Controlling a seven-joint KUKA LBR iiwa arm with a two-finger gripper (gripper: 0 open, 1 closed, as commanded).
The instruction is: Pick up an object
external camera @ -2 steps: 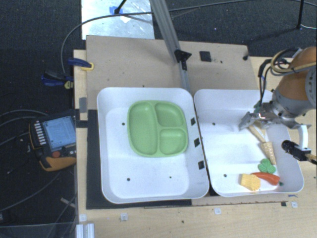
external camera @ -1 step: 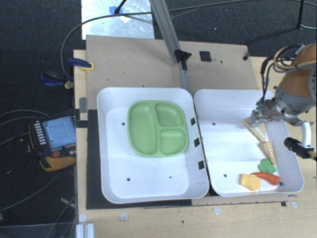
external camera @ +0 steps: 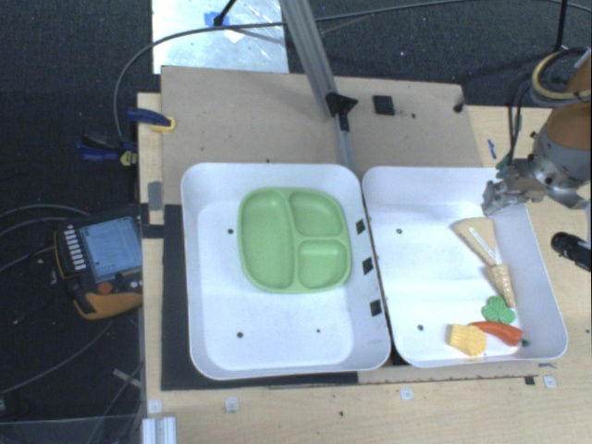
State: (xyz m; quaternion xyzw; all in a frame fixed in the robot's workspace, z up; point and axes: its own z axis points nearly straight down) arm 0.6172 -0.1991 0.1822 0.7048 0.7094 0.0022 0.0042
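Note:
In the right bin (external camera: 435,276) several small toy foods lie along its right side: a beige wedge (external camera: 475,237), a tan cone (external camera: 500,281), a green piece (external camera: 497,309), an orange carrot-like piece (external camera: 499,330) and a yellow piece (external camera: 467,339). My gripper (external camera: 502,195) hangs over the bin's upper right corner, just above the beige wedge. Nothing shows between its tips.
The left bin (external camera: 277,340) holds a green divided plate (external camera: 294,239). A grey pole (external camera: 310,40) slants over the brown board (external camera: 277,109) behind the bins. Cables and a blue device (external camera: 106,248) lie on the dark floor to the left.

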